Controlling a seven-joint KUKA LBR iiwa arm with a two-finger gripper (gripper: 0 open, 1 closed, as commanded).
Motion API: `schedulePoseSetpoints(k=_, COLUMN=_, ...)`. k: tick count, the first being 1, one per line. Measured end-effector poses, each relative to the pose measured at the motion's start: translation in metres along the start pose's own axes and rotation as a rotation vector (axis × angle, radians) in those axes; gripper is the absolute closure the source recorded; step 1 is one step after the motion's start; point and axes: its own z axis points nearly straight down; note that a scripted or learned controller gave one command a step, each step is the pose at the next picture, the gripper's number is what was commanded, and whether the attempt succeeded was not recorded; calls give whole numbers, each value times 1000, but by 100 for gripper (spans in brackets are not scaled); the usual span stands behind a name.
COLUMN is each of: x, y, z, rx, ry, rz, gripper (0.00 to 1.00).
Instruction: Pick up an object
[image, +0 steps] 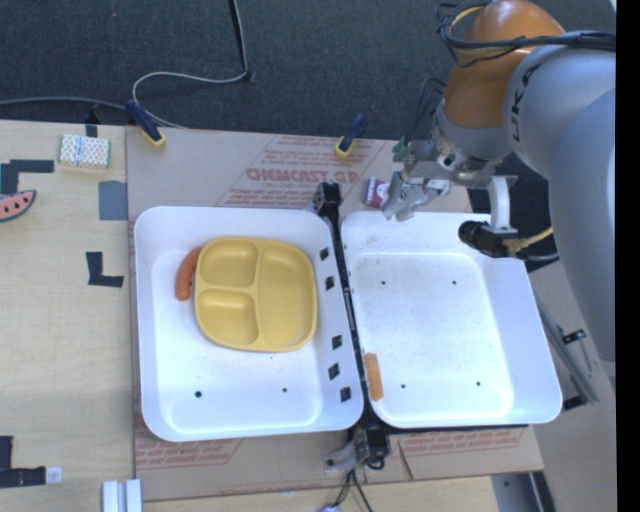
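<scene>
A yellow divided plate (255, 294) lies in the left bin (160, 380). An orange sausage-shaped piece (185, 275) rests against the plate's left edge. A second small orange piece (373, 376) lies at the left wall of the right bin (520, 400), near the front. My gripper (403, 205) hangs above the back left corner of the right bin, well apart from both orange pieces. Nothing shows between its fingers.
A small red and white item (375, 192) lies on the cardboard just behind the right bin, beside the gripper. Blue and yellow clamps (146, 122) (349, 137) hold the cardboard's back edge. A black clip strip (335, 290) joins the bins. The arm's grey body (570, 160) overhangs the right side.
</scene>
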Motion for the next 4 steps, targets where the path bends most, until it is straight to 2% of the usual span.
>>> schedulePoseSetpoints(k=1, x=0, y=0, z=0, rx=0, ry=0, rz=0, gripper=0)
schedulePoseSetpoints(k=2, x=87, y=0, z=46, rx=0, ry=0, rz=3, gripper=0)
schedulePoseSetpoints(k=3, x=87, y=0, z=37, rx=0, ry=0, rz=1, gripper=100)
schedulePoseSetpoints(k=4, x=87, y=0, z=37, rx=0, ry=0, rz=1, gripper=0)
